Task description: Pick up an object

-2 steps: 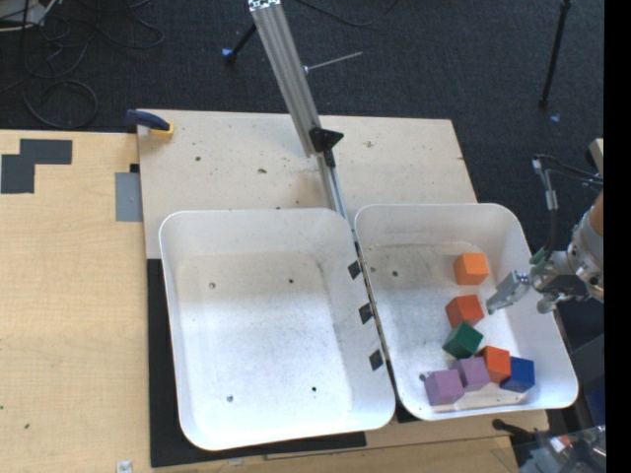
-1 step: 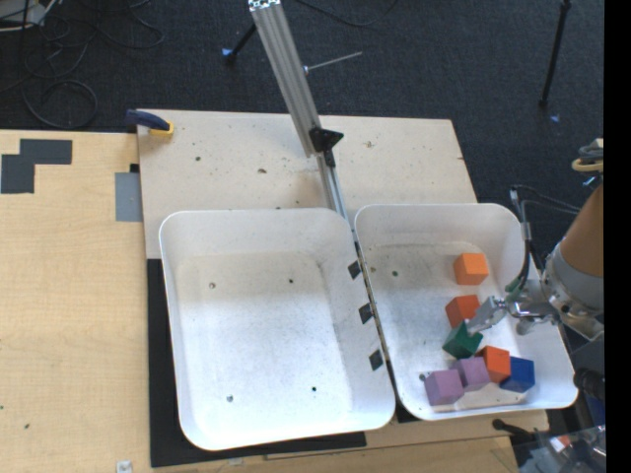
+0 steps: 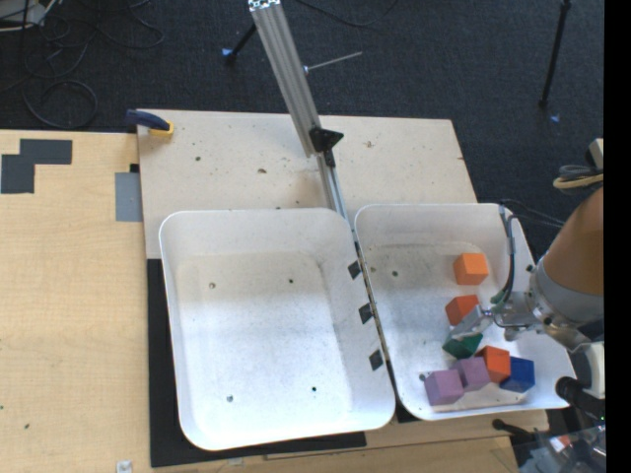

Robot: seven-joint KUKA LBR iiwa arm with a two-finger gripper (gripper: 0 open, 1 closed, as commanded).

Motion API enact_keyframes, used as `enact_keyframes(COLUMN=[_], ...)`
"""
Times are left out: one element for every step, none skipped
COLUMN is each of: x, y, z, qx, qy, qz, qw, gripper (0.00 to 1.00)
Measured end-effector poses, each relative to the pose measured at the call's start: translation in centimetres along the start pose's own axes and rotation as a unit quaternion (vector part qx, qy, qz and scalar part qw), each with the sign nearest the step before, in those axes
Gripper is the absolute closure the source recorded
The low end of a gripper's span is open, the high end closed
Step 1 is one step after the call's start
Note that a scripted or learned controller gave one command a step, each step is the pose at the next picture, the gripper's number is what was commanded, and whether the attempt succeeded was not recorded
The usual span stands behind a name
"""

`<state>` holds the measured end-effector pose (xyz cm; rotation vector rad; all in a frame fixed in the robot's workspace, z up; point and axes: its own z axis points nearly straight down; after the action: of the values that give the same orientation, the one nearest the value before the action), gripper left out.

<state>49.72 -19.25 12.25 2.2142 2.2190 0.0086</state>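
The right bin (image 3: 434, 227) is serving as the landmark here, sitting on the desk (image 3: 246, 161) beside the left bin (image 3: 197, 254), the two meeting along a shared edge. Inside the right bin, all toward its right and near side, blocks are lying in a loose cluster: an orange cube (image 3: 471, 267) is sitting farthest back, a red-orange block (image 3: 459, 309) is lying just in front of it, and a dark green block (image 3: 462, 345) is lying in front of that. Along the bin's near rim, two purple blocks (image 3: 455, 378) are touching each other, with another orange block (image 3: 497, 363) and a blue cube (image 3: 519, 373) just to their right. The grey arm (image 3: 572, 299) is reaching over the bin's right wall, and the pincer (image 3: 482, 319) is hanging low between the red-orange block and the dark green block; whether its fingers are apart or together cannot be told. A slanted aluminium rail (image 3: 291, 72) is rising behind the bin's back left corner.
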Motion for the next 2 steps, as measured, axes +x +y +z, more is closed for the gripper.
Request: enact_keyframes(x=[-0.2,-0.3], y=[0.1,0.2], z=[-1.0,-7.3], qx=[-0.001,0.002], qy=[0.000,0.000], qz=[0.005,0.000], qw=[1.0000,1.0000], gripper=[1.00,1.00])
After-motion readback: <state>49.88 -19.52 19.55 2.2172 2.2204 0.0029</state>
